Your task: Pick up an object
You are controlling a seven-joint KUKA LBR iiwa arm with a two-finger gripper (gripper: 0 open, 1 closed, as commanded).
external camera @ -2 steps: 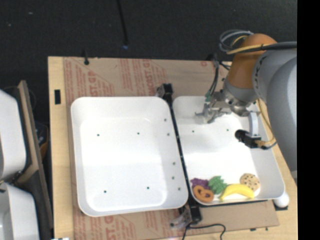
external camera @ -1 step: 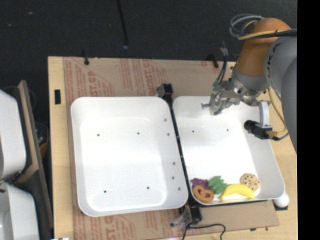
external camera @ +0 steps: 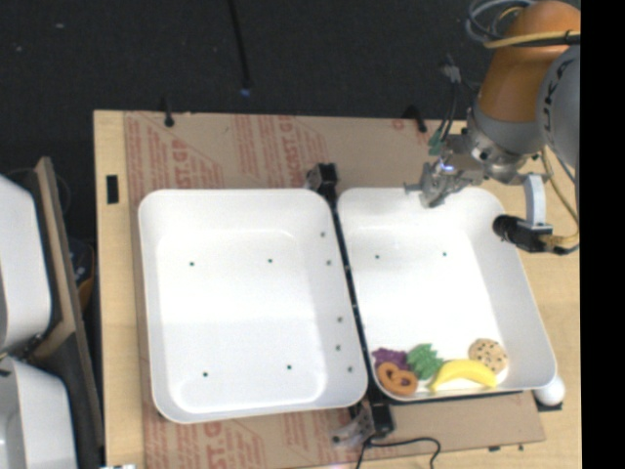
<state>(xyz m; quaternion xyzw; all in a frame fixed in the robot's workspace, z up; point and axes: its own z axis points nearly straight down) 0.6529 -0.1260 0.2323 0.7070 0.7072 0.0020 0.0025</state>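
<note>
Several toy foods lie along the near edge of the right bin (external camera: 444,272): a yellow banana (external camera: 461,373), a round cookie (external camera: 487,355), a green leafy piece (external camera: 425,359), a purple grape bunch (external camera: 390,357) and an orange pretzel-like piece (external camera: 396,380). My gripper (external camera: 434,191) hangs over the far edge of the right bin, well away from the toys. Nothing is visible between its fingers.
The left bin (external camera: 244,301) sits beside the right one, joined by a black clamp (external camera: 323,178) at the far end. Both rest on a cardboard sheet (external camera: 225,149). A black cable mount (external camera: 518,231) sticks in at the right bin's right rim.
</note>
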